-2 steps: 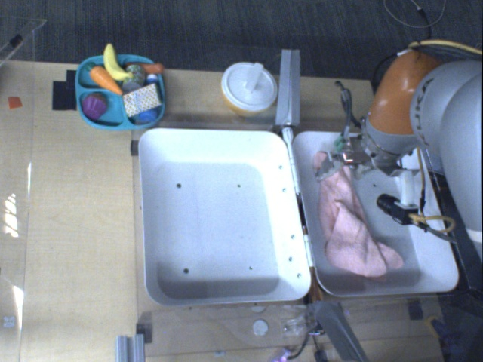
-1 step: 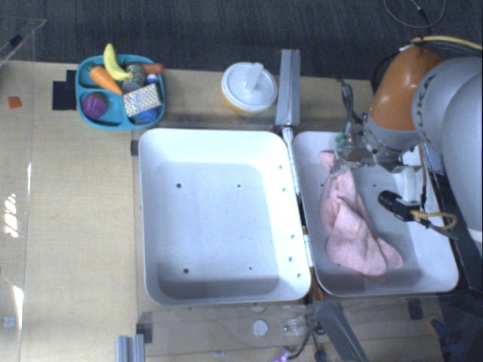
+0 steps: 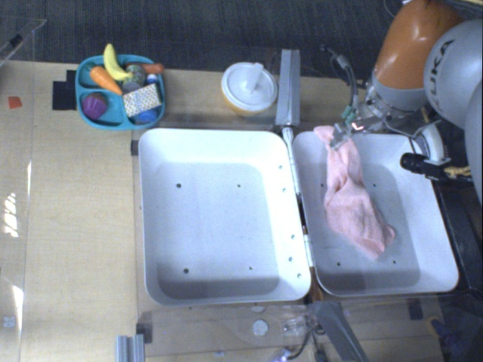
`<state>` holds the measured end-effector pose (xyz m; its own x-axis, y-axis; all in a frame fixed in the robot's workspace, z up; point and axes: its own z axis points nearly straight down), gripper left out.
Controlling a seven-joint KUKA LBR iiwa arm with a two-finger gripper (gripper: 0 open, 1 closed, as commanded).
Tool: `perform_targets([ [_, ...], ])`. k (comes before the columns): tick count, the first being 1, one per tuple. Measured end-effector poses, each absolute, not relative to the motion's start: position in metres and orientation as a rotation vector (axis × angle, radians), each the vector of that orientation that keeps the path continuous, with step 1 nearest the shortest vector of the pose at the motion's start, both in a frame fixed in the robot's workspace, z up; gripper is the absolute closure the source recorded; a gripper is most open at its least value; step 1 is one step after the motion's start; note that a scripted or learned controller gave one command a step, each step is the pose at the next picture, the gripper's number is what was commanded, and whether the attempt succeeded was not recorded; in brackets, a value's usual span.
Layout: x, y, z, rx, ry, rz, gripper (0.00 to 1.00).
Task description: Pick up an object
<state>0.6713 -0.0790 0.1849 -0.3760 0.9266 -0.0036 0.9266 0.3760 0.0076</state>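
The gripper [image 3: 341, 132] pinches the top corner of the pink cloth [image 3: 351, 202], but most of it lies in the right bin [image 3: 423, 270], so lifting remains.

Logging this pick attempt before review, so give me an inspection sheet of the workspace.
Surface: wooden bench with left bin and right bin, side by side.
Job's things: pink cloth in the right bin, upper end raised at the claw.
Clutter: blue tray of toy food; white lidded bowl, both behind the left bin.
Grippers: claw at the cloth's top end; grasp unclear.
Cables: cables near the wrist.
Surroundings: dark floor beyond the bench.
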Motion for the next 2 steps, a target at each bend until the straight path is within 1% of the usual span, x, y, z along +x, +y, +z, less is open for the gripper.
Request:
perform_targets([
  [1,0.600,-0.080,0.183,1.936,2.471,0.004,1.00],
  [2,0.637,-0.079,0.184,1.602,2.696,0.005,1.00],
])
